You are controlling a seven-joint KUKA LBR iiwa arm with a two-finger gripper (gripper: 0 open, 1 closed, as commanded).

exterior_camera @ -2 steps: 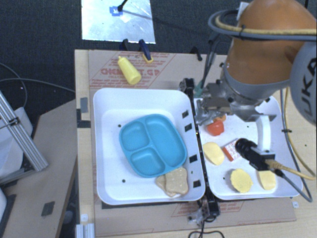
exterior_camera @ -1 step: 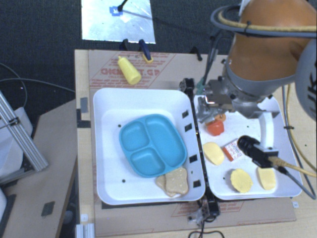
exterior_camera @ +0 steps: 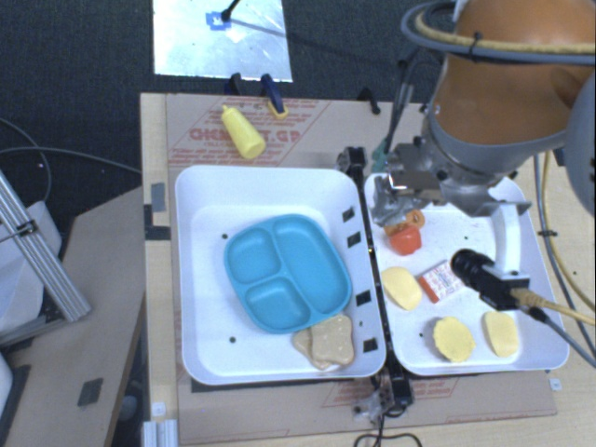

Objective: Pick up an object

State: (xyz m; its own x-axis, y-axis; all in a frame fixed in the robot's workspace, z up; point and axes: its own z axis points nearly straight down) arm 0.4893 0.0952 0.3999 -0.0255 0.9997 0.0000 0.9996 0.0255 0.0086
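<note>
Orange-banded, the arm (exterior_camera: 507,73) reaches in from the right so that the gripper (exterior_camera: 402,214) hangs low over the right bin (exterior_camera: 549,343), directly above the tomato (exterior_camera: 404,239); this placement suggests the tomato is the pick target. Finger state cannot be determined, as the wrist hides the tips. Near the tomato lie a yellow slice (exterior_camera: 402,288) and a red packet (exterior_camera: 440,281). The left bin (exterior_camera: 200,250) holds a blue tray (exterior_camera: 287,271), clear of the approach.

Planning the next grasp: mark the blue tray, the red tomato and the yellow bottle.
blue tray (exterior_camera: 312,250), camera view, right compartment floor.
red tomato (exterior_camera: 404,240), camera view, middle of its red body.
yellow bottle (exterior_camera: 244,134), camera view, middle of its body.
</note>
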